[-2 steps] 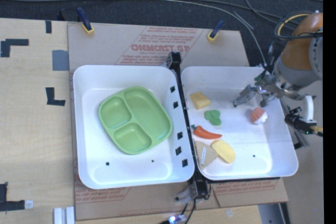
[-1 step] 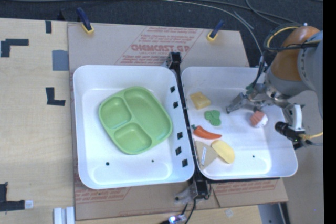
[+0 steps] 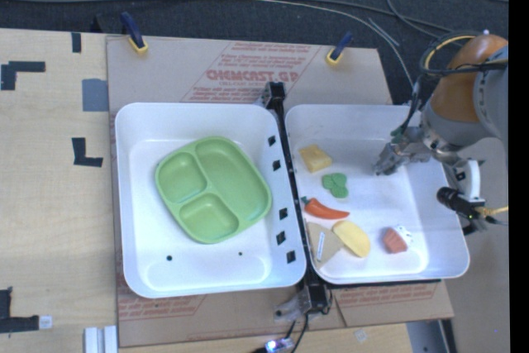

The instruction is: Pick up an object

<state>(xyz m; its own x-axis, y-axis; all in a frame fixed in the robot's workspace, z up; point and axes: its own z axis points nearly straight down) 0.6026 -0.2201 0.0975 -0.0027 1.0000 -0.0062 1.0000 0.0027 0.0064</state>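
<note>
Pincer (image 3: 388,164) at right of frame, over right bin (image 3: 430,264); finger state cannot be told. Toy foods lie lower left of it.

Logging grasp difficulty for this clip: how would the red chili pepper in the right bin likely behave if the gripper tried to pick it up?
The chili pepper looks like a small plastic toy, so probably light and stiff. Its thin, tapered shape lying flat gives little to grip and may slip out. It lies close to the yellow piece, which might get nudged.
</note>
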